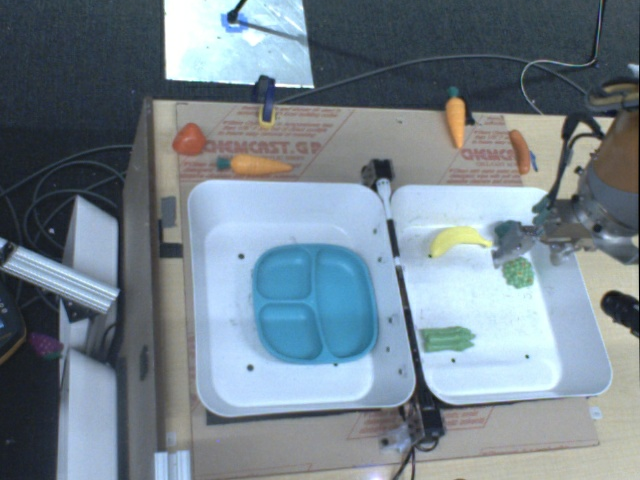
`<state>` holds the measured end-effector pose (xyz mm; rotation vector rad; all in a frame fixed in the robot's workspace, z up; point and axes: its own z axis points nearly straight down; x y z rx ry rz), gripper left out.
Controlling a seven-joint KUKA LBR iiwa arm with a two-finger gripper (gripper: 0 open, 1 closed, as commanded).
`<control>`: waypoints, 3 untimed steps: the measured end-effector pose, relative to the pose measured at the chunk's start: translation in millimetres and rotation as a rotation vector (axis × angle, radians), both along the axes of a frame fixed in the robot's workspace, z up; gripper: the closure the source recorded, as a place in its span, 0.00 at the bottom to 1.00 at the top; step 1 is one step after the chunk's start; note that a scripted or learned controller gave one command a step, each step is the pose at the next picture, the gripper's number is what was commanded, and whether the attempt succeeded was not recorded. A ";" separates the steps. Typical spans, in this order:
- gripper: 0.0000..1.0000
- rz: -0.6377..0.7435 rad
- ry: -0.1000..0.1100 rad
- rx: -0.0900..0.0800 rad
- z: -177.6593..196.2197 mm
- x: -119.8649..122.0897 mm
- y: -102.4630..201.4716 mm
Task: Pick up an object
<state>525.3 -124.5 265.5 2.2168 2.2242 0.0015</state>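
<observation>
The gripper hung low over the right bin, its tip between the yellow banana just to its left and the green broccoli-like piece just below it; whether it was open or closed, or had hold of anything, could not be told from this angle. Further down the same bin lay a green pickle-shaped toy, well apart from the gripper. The left bin held a blue divided plate, and on the cardboard behind the bins lay two carrots and a red tomato.
</observation>
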 end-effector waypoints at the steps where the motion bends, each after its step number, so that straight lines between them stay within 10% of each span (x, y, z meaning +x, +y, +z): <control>1: 0.00 -0.002 0.003 0.000 -87.3 61.8 -38.1; 2: 0.00 -0.002 0.000 -0.001 -181.1 65.5 -82.4; 3: 0.00 0.003 0.019 0.001 -180.5 140.3 -69.9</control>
